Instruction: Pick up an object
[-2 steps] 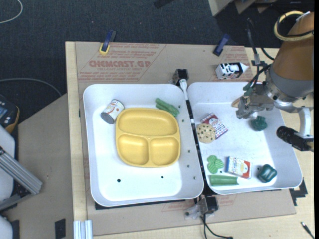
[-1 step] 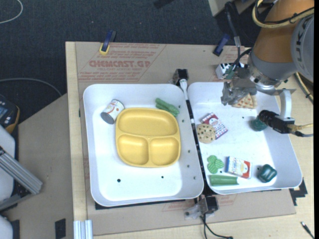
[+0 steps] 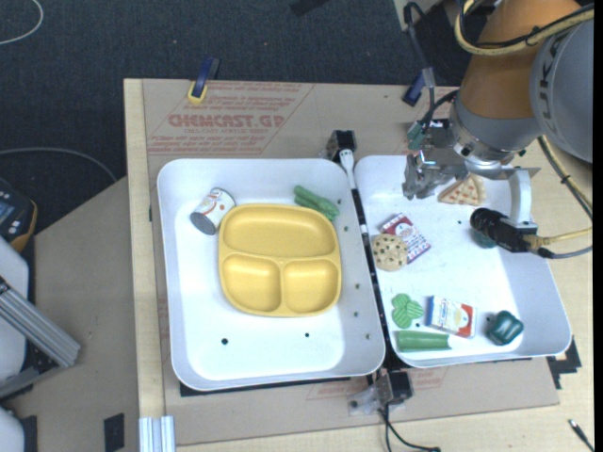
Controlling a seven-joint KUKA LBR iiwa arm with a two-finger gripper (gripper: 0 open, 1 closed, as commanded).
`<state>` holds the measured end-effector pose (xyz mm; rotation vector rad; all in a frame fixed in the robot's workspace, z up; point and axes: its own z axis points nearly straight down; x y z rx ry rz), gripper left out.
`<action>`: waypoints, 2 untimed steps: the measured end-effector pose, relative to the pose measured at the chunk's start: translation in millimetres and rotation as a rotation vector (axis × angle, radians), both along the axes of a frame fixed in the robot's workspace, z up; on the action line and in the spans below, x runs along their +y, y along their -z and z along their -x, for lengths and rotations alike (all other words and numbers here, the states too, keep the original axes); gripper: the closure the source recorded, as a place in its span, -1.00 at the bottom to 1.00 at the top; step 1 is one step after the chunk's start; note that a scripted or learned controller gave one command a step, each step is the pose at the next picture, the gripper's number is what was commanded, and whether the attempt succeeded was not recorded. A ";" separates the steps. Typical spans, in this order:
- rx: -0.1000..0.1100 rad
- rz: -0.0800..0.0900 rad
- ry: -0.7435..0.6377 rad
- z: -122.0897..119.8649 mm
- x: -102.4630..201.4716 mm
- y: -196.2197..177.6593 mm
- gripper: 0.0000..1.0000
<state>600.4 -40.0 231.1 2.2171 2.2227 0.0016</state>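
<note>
The green bean pod [image 3: 421, 341] lies nearest the camera, at the right bin's [image 3: 546, 295] 6 o'clock edge, with a small carton [image 3: 449, 315] and a green leaf toy [image 3: 406, 309] just beside it. No object has been lifted; the pick is judged not yet begun. The likeliest target is the waffle wedge [image 3: 463, 193] at the bin's 12 o'clock, directly beside the gripper [image 3: 421, 179]. Whether the gripper is released or clenched cannot be told; nothing is visibly grasped. Outward lie a cookie [image 3: 386, 250], a red snack packet [image 3: 405, 235] and a green pepper [image 3: 505, 328] at 5 o'clock. The left bin [image 3: 184, 281] holds a yellow divided plate [image 3: 280, 257], a can [image 3: 211, 211] and a green pod [image 3: 316, 201]. The arm covers part of the wedge.
</note>
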 end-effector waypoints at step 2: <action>0.002 0.000 0.003 -3.2 -9.3 15.3 1.00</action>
